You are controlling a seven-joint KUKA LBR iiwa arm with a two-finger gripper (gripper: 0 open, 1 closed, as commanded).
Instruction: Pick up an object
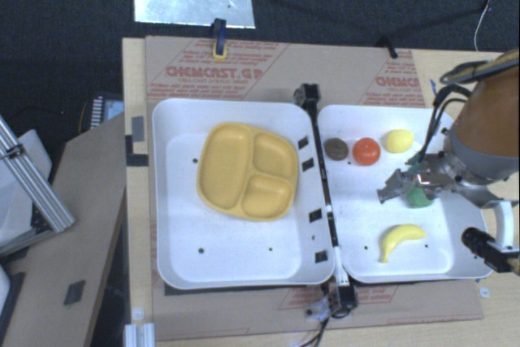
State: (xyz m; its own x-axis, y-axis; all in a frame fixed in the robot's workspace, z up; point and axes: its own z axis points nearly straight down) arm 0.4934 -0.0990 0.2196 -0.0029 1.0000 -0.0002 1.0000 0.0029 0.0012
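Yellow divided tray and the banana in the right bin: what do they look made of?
Yellow divided tray: looks like moulded plastic, matte to satin; uniform colour, rounded compartment ridges, soft sheen. Banana: probably a plastic or rubber toy; flat even yellow, smooth skin without blemishes, though too small to be sure. Both sit in white bins that look like glossy plastic.

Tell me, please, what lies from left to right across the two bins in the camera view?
Yellow tray → brown object → tomato → lemon. The banana, green object and gripper overlap these in order, so I leave them out.
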